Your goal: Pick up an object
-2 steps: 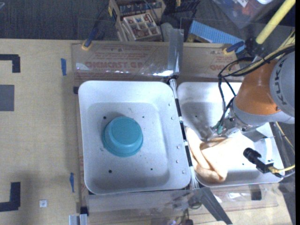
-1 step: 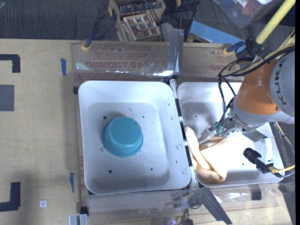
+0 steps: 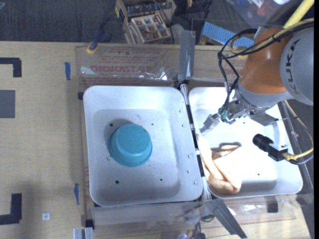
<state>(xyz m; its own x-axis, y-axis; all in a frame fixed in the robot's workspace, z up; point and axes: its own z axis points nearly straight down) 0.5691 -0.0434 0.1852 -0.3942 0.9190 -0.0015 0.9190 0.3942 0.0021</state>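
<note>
An upturned blue bowl [image 3: 130, 144] rests in the middle of the left bin [image 3: 99, 103]. In the near left corner of the right bin [image 3: 289, 183] lies a tan, soft-looking object [image 3: 223, 171], pressed against the bin's left wall. My gripper [image 3: 211, 123] hangs over the left part of the right bin, a little beyond the tan object and apart from it. It points toward the divider between the bins. I see nothing held in it.
A black cylinder [image 3: 264, 144] with a yellow cable sticks out from the arm over the right bin. Clear plastic packaging [image 3: 129, 63] lies behind the left bin. Boxes and clutter stand beyond the bench.
</note>
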